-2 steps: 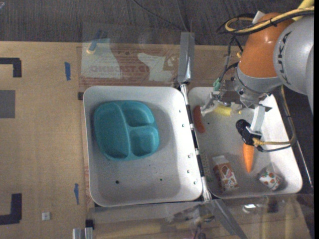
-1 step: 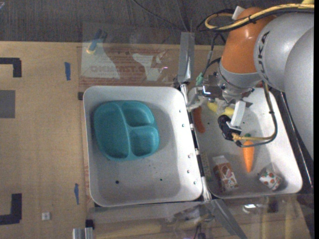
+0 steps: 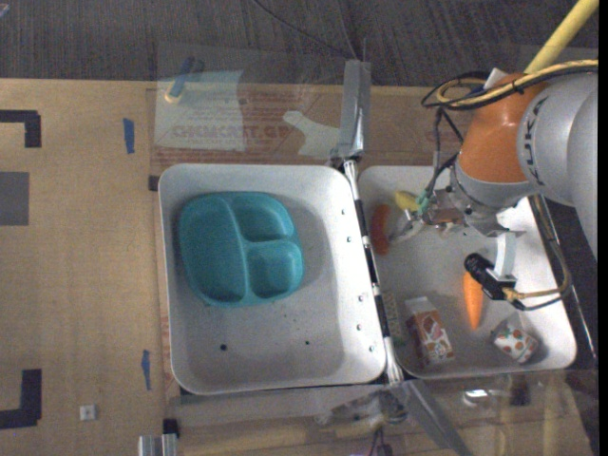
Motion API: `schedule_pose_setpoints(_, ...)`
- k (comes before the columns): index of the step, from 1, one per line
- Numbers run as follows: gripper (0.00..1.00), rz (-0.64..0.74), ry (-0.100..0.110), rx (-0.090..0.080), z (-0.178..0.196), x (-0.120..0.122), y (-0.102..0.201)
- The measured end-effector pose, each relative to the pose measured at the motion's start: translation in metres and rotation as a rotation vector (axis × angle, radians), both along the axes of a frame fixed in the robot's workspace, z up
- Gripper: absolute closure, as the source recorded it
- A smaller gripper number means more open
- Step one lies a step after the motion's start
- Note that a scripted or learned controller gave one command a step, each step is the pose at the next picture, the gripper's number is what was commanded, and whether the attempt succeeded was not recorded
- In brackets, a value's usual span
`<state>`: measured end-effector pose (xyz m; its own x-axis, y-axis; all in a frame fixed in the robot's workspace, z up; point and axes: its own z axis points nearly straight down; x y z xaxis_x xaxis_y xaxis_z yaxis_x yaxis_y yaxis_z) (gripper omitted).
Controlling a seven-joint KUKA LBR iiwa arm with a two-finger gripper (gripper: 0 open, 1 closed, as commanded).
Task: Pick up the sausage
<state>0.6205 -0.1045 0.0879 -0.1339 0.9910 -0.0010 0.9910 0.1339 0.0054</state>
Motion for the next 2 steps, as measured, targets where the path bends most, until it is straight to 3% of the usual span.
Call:
schedule_pose_setpoints(1, 0.00, -0.132, 0.000, -0.001, -0.001, 0.038, 0.000)
schedule_pose_setpoints(2, 0.00, -0.416, 0.004, 0.001, -0.001, 0.018, 0.010)
